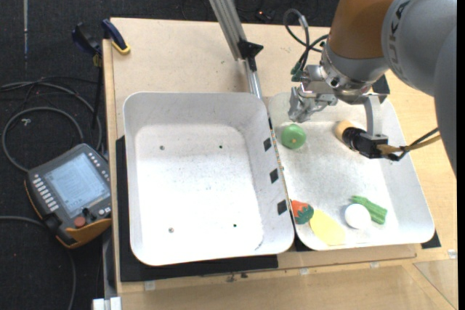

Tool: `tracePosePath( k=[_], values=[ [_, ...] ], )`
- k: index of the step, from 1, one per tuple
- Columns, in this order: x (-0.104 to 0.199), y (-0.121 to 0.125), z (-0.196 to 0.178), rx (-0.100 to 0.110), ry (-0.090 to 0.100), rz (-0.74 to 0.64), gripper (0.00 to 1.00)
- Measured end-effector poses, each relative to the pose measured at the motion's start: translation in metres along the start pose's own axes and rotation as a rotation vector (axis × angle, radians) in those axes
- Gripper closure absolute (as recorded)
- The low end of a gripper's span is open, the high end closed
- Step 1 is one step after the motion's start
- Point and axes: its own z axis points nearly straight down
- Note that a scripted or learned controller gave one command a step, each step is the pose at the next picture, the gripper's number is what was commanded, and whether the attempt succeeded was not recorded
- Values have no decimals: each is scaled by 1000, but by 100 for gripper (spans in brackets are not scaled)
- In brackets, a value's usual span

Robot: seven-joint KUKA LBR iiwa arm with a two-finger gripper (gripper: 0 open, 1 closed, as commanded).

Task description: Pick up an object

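Green ball [293,136] is sitting in the right bin [407,178], close to the wall shared with the left bin [145,156], and I am judging it the likeliest thing to pick.

Nearest the camera, well apart from the green ball, four things are lying along the front rim. A red-orange piece [301,212] is lying almost straight toward the camera from the ball. A yellow piece [327,229], a white round piece [356,215] and a green leafy piece [372,209] are spreading off to the right of that line.

Just beyond the green ball, the gripper [296,115] is pointing down at it. The ball is lying on the gripper's near side, barely left of its tip, seemingly apart from it. Being round, it is offering no long axis to line up with. Whether the gripper is open or closed I cannot tell; nothing is showing in its grasp.

Farther off, the arm [421,18] is carrying dark lettering, too cropped to read surely.
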Motion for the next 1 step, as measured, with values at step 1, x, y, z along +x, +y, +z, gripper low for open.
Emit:
tracePosePath(
  k=[1],
  values=[
    [62, 10, 3, -3, 1, -1, 100]
  ],
)
